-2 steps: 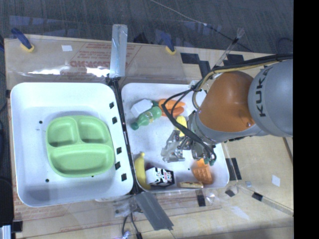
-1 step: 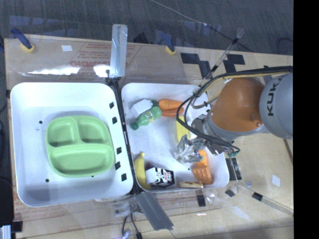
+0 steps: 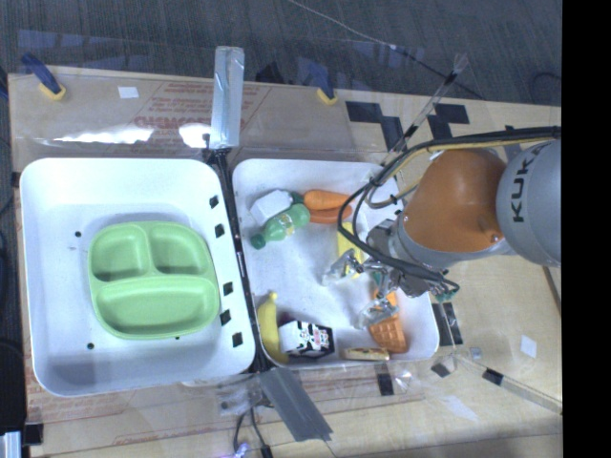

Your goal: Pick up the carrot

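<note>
Nearest the lens is my own arm (image 3: 496,208), the orange band and grey casing reaching in from the right over the right bin (image 3: 286,172). Below it my end effector (image 3: 382,289) hangs low in that bin, toward its near right corner, wrapped in dark cables. I cannot tell how it is set; the wrist hides too much.

Just under the end effector sits an orange waffle-like toy (image 3: 389,333), and beside that, along the near wall, lies a flat tan piece (image 3: 366,354). Further left on the same wall are a small black-and-white carton (image 3: 307,338) and a banana (image 3: 269,325), the two touching.

At the far side of this bin lies the carrot (image 3: 327,200), on its side, pointing left to right, well apart from my end effector. Its left end touches a green bottle (image 3: 281,225), which lies tilted beside a small white object (image 3: 270,203). A yellow piece (image 3: 342,246) lies between the carrot and my end effector.

On the same surface, the left bin (image 3: 48,189) holds a green divided plate (image 3: 151,280).
</note>
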### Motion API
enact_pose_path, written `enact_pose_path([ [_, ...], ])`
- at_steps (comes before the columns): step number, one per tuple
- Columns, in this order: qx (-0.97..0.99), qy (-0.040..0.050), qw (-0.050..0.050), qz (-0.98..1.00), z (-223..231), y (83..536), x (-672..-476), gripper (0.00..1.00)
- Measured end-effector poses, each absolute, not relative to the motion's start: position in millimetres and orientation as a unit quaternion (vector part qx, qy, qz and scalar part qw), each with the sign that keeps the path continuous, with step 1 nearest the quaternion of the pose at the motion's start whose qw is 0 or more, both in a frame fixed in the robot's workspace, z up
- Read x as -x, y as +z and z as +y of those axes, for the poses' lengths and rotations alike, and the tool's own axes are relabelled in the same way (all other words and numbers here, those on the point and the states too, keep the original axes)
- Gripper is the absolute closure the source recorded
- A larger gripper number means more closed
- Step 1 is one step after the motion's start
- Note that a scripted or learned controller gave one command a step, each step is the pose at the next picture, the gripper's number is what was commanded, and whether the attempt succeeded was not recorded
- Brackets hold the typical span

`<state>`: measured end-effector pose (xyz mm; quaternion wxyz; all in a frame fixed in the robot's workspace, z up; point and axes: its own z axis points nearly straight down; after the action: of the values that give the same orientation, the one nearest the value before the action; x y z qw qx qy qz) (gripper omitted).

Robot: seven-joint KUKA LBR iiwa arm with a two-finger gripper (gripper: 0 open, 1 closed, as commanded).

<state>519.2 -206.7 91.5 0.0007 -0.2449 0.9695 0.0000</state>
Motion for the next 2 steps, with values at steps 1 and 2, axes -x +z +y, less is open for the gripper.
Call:
enact_pose_path([
  [1,0.202,-0.0005,0.002,0.979,-209,93,-599.8,0.0],
  [2,0.129,0.0002,0.0,0.992,-209,98,-528.3,0.0],
])
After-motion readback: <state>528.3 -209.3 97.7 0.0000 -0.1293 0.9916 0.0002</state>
